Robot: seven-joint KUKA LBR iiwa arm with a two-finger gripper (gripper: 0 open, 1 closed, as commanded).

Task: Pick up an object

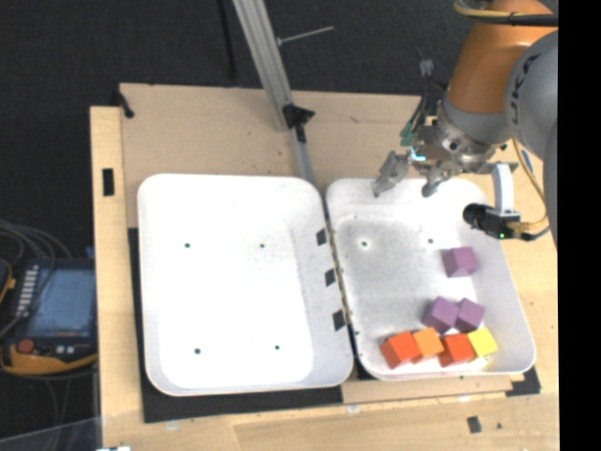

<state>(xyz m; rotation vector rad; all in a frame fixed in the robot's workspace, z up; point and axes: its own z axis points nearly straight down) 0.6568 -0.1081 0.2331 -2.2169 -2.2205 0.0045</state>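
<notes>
The grey arm with the orange band reached in from the right, and its two-finger gripper hung over the far edge of the right-hand shallow white bin. The jaws stood apart, with nothing between them; one finger pointed down over the bin's far left part, the other a little to its right.

Every candidate for picking lay in that same bin, toward its near right side. A lone small purple cube sat by itself, nearest the jaws. Further toward the near edge sat a pair of purple cubes touching one another, and just beyond them a tight row against the bin's near wall: a red-orange cube, an orange cube, a red cube and a yellow cube, packed side by side.

The relation that mattered was this: all the cubes lay nearer the camera than the jaws and to the right of them, well apart, with bare bin floor between. The lone purple cube looked the easiest target, as it had free space on all sides, whereas the row against the wall would likely leave a finger little room. Being cubes, none had a long axis to align to.

The left-hand white bin lay beside it on the wooden table.
</notes>
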